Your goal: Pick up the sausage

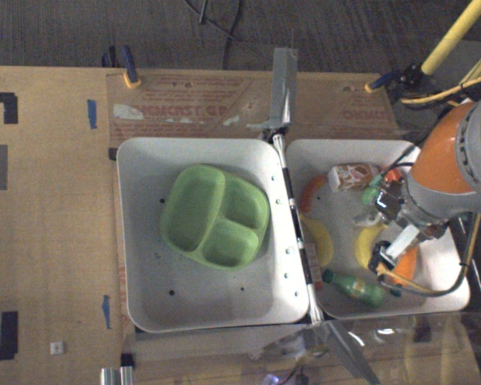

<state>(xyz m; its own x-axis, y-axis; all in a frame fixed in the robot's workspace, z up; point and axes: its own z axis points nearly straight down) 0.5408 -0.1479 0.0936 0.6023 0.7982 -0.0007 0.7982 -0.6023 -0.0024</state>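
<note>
A reddish-orange, curved piece (pixel 311 192) that looks like the sausage lies against the left wall of the right bin (pixel 337 152). My gripper (pixel 383 199) hangs low over the middle of that bin, well to the right of the piece and apart from it. It sits just above a yellow item (pixel 369 242) and beside a small green thing (pixel 373 189). The grey arm with its orange band (pixel 437 163) covers the bin's right side.
The right bin also holds a white and brown carton (pixel 353 175), a yellow banana-like piece (pixel 321 244), a green bottle (pixel 357 289) at the front and an orange item (pixel 406 268). A green divided plate (pixel 216 215) lies in the left bin (pixel 144 295).
</note>
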